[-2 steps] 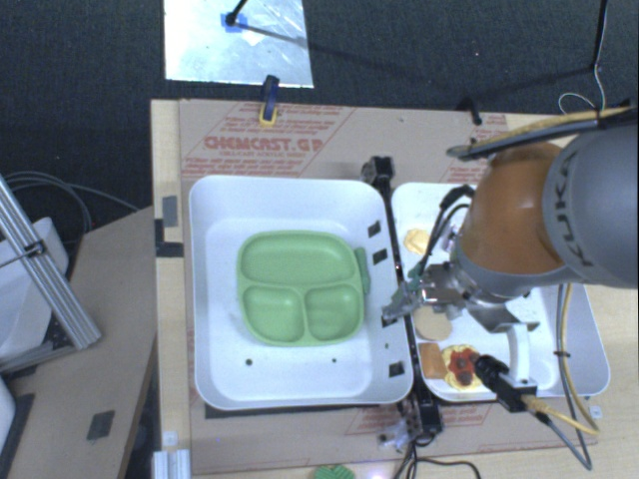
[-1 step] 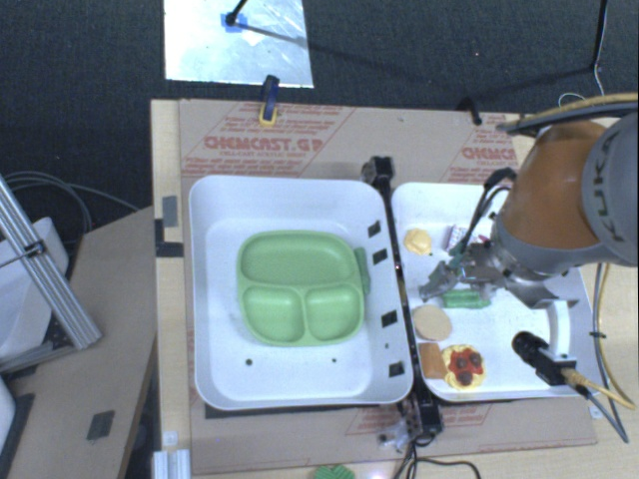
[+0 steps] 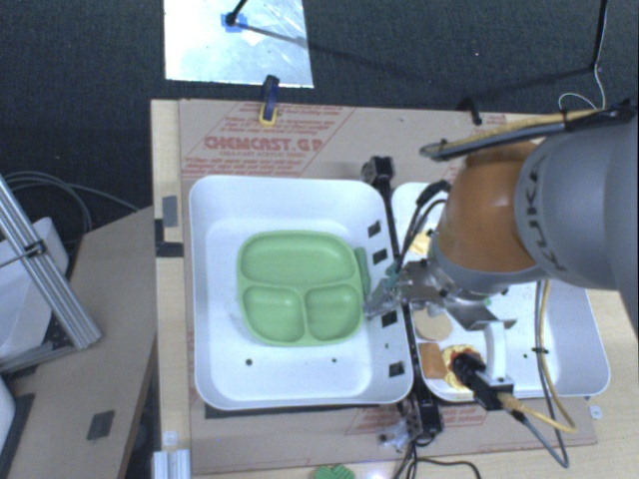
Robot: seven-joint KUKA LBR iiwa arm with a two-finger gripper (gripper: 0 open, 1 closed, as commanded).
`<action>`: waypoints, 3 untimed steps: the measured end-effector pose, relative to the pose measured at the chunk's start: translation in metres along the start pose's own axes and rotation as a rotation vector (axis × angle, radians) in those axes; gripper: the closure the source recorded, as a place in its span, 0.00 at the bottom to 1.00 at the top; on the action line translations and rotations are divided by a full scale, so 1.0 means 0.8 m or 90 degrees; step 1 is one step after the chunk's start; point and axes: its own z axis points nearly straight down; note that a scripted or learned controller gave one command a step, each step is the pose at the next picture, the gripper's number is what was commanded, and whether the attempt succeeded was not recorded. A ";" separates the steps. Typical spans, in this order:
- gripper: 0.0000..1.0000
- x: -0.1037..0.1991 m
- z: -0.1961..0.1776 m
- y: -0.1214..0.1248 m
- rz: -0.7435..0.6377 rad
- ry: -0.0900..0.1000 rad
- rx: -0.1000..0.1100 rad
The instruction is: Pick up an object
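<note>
Two shallow white bins (image 3: 215,367) sit mid-frame, a pale green 3-compartment plastic tray (image 3: 300,287) in the left, the gripper (image 3: 384,295) at its right edge, grip indiscernible.

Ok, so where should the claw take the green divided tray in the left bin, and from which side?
Probably by the raised rim on its right edge. The green tray lies flat in the left bin, open side up, so a thin upright lip is the only part two fingers could straddle. The claw already sits at that edge, so come down from above there, one finger inside the rim, one outside.
</note>
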 end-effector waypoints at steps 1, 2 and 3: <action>0.00 -0.062 -0.003 0.169 0.003 -0.003 -0.009; 0.00 0.033 0.044 0.129 0.011 -0.010 -0.008; 0.00 -0.033 0.000 -0.005 0.007 -0.001 0.004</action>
